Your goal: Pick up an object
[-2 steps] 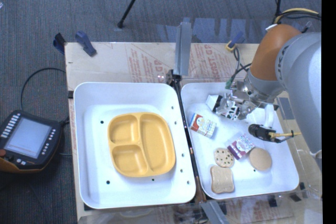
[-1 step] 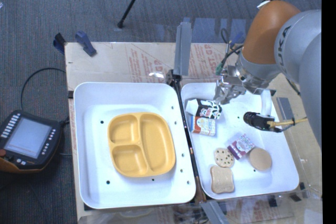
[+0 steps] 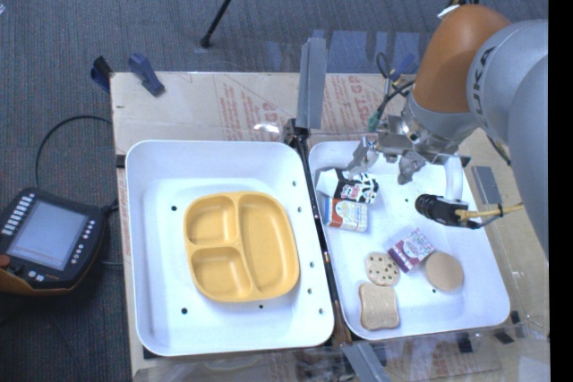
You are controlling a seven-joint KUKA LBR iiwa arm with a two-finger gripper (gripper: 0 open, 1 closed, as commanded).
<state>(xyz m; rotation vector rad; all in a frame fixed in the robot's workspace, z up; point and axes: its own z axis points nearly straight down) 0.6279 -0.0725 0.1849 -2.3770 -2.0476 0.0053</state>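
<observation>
My gripper (image 3: 383, 164) hangs over the back of the right bin (image 3: 488, 282), its two fingers spread apart with nothing between them. Just below and left of it lies a small carton (image 3: 351, 201) with a black-and-white cow print and an orange end. Nearer the front of this bin are a chocolate-chip cookie (image 3: 381, 268), a purple packet (image 3: 410, 248), a round brown bun (image 3: 442, 271) and a slice of toast (image 3: 379, 307).
A yellow divided plate (image 3: 242, 246) sits in the left bin (image 3: 152, 183). A metal divider (image 3: 312, 94) stands between the bins at the back. A black cylinder with a yellow cable (image 3: 440, 208) sticks out beside the wrist. A teach pendant (image 3: 45, 237) lies on the floor at left.
</observation>
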